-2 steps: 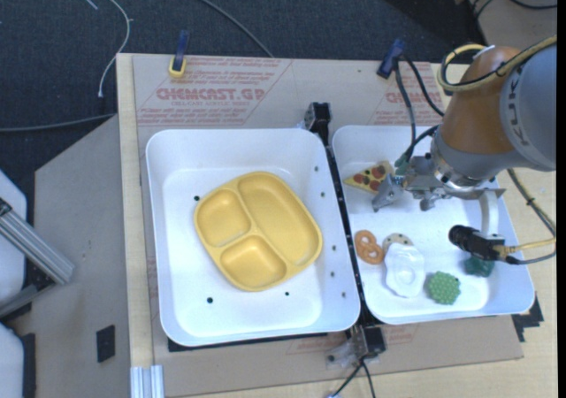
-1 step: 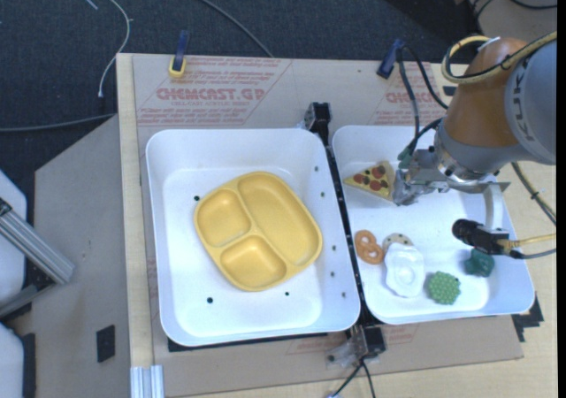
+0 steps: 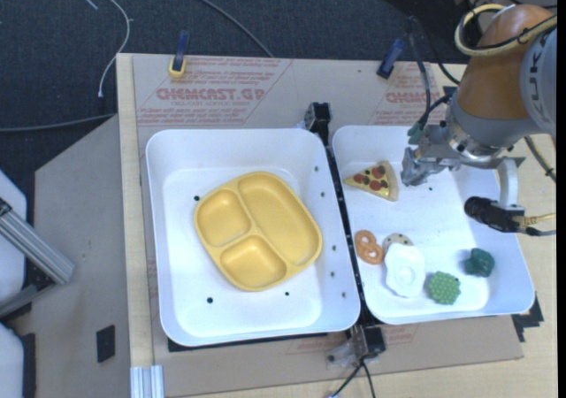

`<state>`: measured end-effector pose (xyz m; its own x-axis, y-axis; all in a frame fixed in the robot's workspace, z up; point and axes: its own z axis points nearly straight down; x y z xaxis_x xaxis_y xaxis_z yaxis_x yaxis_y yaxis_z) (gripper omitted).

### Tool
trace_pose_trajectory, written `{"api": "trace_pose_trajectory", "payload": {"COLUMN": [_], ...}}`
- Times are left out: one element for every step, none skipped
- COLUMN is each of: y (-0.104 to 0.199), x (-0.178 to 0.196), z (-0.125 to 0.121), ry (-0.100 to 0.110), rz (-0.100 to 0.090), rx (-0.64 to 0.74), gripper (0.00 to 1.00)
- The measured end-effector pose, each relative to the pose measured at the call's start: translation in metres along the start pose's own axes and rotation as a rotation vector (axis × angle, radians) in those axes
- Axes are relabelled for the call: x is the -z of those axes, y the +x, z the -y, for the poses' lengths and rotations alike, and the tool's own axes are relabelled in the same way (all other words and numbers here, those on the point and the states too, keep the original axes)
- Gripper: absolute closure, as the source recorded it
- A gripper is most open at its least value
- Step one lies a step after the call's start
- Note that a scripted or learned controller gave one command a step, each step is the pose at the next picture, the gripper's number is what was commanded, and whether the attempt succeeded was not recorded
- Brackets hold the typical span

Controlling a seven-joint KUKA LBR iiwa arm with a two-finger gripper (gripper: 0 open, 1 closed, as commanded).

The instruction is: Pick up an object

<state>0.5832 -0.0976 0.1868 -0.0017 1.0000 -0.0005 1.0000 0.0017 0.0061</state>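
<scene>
1. In the right bin, toward its far-left corner, lies the pizza slice, flat on the bin floor. It is the piece nearest the hand, so I judge it the likely pick.
2. It looks like a toy of plastic or rubber: probably light, fairly stiff, not fragile and somewhat slick. Being thin and flat, it offers little height to catch. Closing across the two long edges near the crust end seems the surest hold.
3. The hand hangs just beside the slice's crust end, low over the bin. At this slant its tip blurs into the wrist, so I cannot tell whether it is released or clenched, and nothing visibly sits in it.
4. The bin's left wall runs close along the slice and may crowd an approach from that side.
5. Nearer the front lie a pretzel and a fried egg, close together and apart from the slice.
6. Beside the egg is a light green lump, perhaps broccoli, and further right a dark green piece. Both are well clear.
7. The left bin holds a yellow divided tray, out of the way. Both bins rest on the surface.
</scene>
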Motion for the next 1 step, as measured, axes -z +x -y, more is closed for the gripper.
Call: {"api": "trace_pose_trajectory", "payload": {"y": [0.0004], "x": [0.0148], "z": [-0.001], "ry": [0.003], "rz": [-0.001], "rx": [0.0], "gripper": [1.0]}}
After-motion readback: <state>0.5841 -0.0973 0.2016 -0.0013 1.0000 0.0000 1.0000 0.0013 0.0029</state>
